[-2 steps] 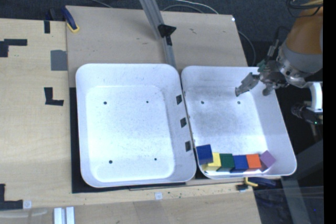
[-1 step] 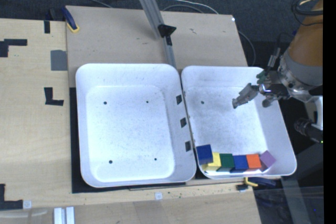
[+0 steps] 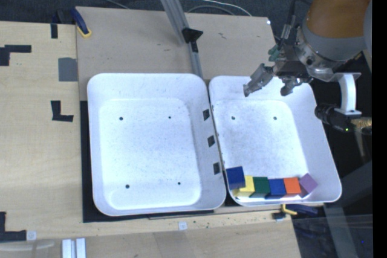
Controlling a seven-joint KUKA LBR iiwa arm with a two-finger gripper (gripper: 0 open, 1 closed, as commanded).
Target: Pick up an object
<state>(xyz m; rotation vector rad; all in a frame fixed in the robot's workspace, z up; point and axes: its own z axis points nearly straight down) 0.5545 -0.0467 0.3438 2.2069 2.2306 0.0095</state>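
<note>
Several small blocks lie in a row along the near edge of the right bin (image 3: pixel 314 130): a blue block (image 3: pixel 234 176) on a yellow one (image 3: pixel 245 187), then green (image 3: pixel 260 185), blue (image 3: pixel 277 187), orange (image 3: pixel 292 186) and purple (image 3: pixel 308 183). My gripper (image 3: pixel 269 85) hangs over the far edge of the right bin, well away from the blocks. Its two fingers are spread apart, open, with nothing between them.
The left bin (image 3: pixel 97 130) sits beside the right one with small black clips along the shared rim. A slanted metal pole (image 3: pixel 172 3) rises behind the bins. Cables run across the dark floor at the back.
</note>
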